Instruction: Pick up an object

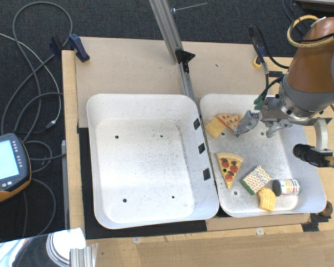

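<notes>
A: Camera view has the gripper (259,124) low in the right bin (312,196), its jaws spread and nothing between them — one finger sits just beside the pizza slice (229,120) at the bin's far left corner, the other is well to the right.

B: So the reach is done and the grasp is not?

A: That's my reading. The slice lies flat, touching a yellow cheese wedge (214,128), a little left of the gap between the jaws.

B: Then what next?

A: I'd say a small shift left to centre over the slice, then close — it's thin, so the fingers need to meet it at the bin floor. A second pizza slice (229,167), a patterned block (256,179), a small jar (288,187) and a yellow piece (267,199) lie nearer, well apart.
</notes>
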`<action>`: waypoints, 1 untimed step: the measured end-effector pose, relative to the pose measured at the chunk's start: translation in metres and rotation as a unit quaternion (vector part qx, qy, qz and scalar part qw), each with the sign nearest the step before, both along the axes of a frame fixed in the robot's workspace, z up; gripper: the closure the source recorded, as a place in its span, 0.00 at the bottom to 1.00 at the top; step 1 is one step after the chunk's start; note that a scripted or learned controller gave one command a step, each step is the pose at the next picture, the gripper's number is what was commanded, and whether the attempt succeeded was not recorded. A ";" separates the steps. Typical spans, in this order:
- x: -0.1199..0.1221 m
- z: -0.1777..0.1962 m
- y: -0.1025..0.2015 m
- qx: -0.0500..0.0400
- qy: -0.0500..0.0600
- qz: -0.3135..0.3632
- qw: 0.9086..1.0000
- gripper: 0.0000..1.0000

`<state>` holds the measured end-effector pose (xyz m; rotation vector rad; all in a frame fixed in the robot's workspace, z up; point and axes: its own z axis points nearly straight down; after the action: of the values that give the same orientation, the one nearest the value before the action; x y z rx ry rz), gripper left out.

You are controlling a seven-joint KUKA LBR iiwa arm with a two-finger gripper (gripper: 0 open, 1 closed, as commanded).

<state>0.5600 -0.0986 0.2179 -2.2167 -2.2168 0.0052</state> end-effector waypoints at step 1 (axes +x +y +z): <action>0.002 -0.043 0.003 0.000 0.000 0.000 1.000 0.00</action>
<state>0.5622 -0.0959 0.1748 -2.2168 -2.2167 0.0053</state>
